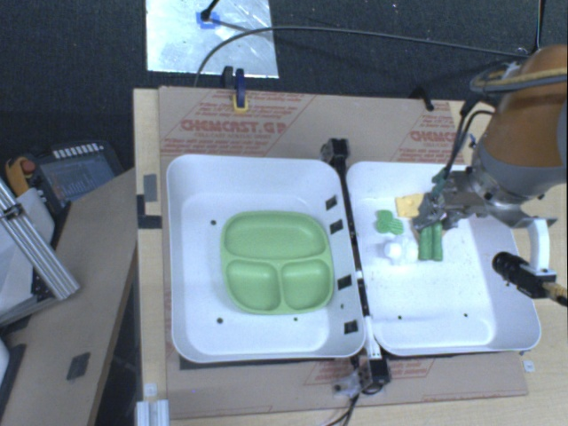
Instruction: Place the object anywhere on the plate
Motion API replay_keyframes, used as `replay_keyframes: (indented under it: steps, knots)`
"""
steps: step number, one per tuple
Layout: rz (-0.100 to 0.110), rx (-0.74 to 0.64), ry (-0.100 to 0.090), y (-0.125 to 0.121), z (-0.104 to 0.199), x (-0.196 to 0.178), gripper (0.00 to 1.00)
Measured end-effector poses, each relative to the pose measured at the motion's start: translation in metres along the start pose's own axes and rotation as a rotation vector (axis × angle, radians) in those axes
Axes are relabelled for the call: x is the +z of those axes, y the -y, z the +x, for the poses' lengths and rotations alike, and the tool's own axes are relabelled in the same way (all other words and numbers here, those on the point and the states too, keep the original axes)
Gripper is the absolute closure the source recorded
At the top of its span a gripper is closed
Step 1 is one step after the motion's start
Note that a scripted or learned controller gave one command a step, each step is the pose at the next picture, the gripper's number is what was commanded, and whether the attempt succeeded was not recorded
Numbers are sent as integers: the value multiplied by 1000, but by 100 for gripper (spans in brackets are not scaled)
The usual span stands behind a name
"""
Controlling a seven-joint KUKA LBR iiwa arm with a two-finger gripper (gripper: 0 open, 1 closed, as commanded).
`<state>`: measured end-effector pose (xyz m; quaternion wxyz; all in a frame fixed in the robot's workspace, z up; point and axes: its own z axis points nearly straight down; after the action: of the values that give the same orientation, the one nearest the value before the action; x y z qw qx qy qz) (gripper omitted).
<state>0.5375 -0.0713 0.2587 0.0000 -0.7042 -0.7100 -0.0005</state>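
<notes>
A green plate (271, 260) with three compartments lies in the left bin (191, 238). In the right bin (461, 318) lie a dark green elongated piece (431, 242), a small green leafy piece (387, 222), a yellow wedge (408, 206) and a small white object (394, 252). My gripper (432, 217) hangs over the upper part of the right bin, right above the top end of the dark green piece and next to the yellow wedge. The wrist hides its fingertips.
The black divider with clips (348, 238) runs between the two bins. A black cable crosses the dark floor at the back. A blue and yellow clamp (239, 90) grips the board's far edge. Bare bin floor lies in the right bin's near half.
</notes>
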Motion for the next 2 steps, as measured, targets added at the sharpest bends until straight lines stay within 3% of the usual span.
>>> replay_keyframes:
  steps: [2]
  knots:
    - [-1, 0, 0, -25, 102, 26, 100]
